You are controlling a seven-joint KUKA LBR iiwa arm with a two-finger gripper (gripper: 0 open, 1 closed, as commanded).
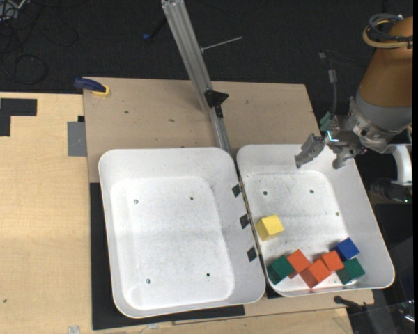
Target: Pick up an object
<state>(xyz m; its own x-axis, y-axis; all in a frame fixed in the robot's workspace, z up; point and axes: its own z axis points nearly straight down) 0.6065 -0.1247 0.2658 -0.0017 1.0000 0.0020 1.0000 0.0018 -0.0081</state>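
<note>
Arm (384, 82) — orange band, grey wrist; tool (326, 152) grey.

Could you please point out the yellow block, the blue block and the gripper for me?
yellow block (269, 226), camera view, top face.
blue block (346, 248), camera view, top face.
gripper (325, 156), camera view, midway between its fingertips.

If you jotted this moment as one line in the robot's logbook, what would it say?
phase: approach | gripper: open, holding nothing, over right bin's far edge | blocks: yellow block apart, others clustered at near edge | left bin: no blocks
</note>
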